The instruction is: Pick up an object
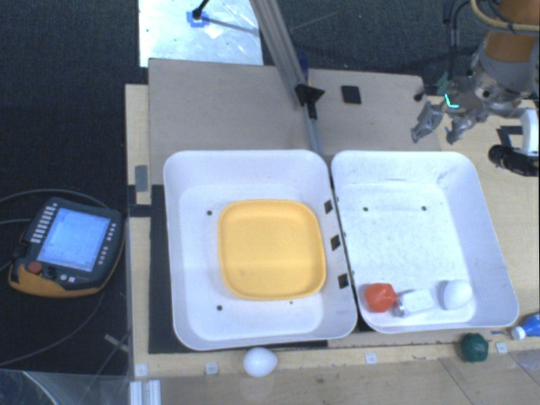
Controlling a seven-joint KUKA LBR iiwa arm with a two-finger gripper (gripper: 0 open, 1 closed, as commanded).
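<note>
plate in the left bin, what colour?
Yellow; the plate shows best in the camera view.

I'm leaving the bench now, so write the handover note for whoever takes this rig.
Tool: open, holding nothing, raised above the far edge of the right bin.
Left bin: a yellow square plate lies flat in the middle.
Right bin, near edge: an orange object, a small white piece and a white ball in a row.
Outside the bins, on the near bench edge: a white egg-shaped object and a dark green ball.
Done: nothing picked yet.
Left: bring the tool down on one object, close, lift.
</note>
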